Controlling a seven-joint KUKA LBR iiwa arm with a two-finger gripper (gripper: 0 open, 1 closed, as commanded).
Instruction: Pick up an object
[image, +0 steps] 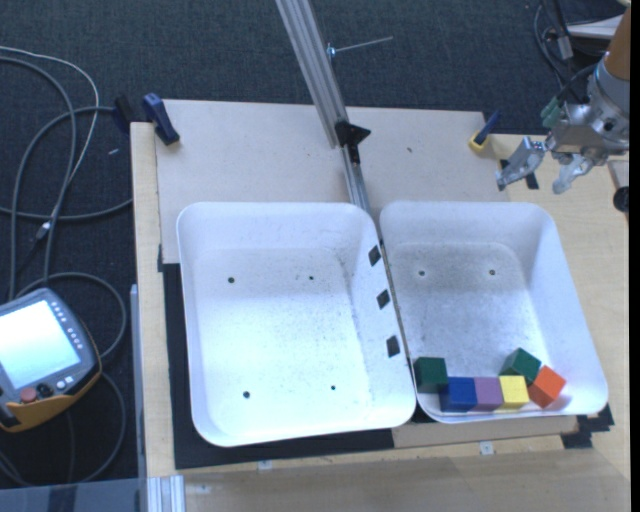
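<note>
1. The gripper (540, 172) is seen at the upper right, above the bench beyond the far rim of the right bin (560, 250). Its two fingers are spread apart, and nothing is held between them.
2. The candidate objects are found in the near end of the right bin, packed in a row against the front wall: a dark green block (431, 373), a blue block (461, 392), a purple block (488, 391), a yellow block (513, 389), an orange block (547, 385), and a second green block (521, 363) just behind the yellow one.
3. The gripper is well apart from all of them, so the whole reach is judged to be still ahead.
4. A failed grasp is likely to be caused by the crowding: the blocks touch, so little room is left for fingers between them.
5. A collision with the front wall could be caused by a descent made too close to the rim.
6. Neighbours could be nudged and the target tilted away.
</note>
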